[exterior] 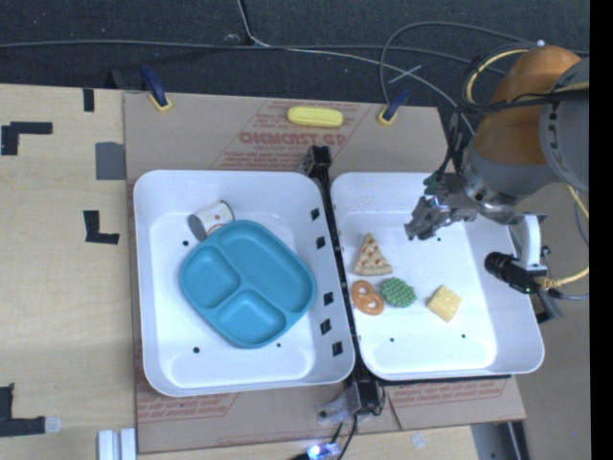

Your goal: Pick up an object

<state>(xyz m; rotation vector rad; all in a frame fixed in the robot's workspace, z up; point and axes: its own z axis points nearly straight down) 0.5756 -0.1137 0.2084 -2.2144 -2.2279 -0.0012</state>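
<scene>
Gripper (422,226) over the right bin (498,357), nothing seen between its fingers.
Whether its fingers are apart or together cannot be told. The pizza slice (373,256) lies just below-left of it; pretzel (367,296), broccoli (397,292) and cheese (443,303) lie further below. The blue tray (247,282) and a cup (211,220) sit far left, in the left bin (158,353).

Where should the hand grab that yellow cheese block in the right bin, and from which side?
Probably straight from above, closing across the two opposite flat sides of the cheese block. It lies flat and apart from the green piece, with bare bin floor around it.
</scene>
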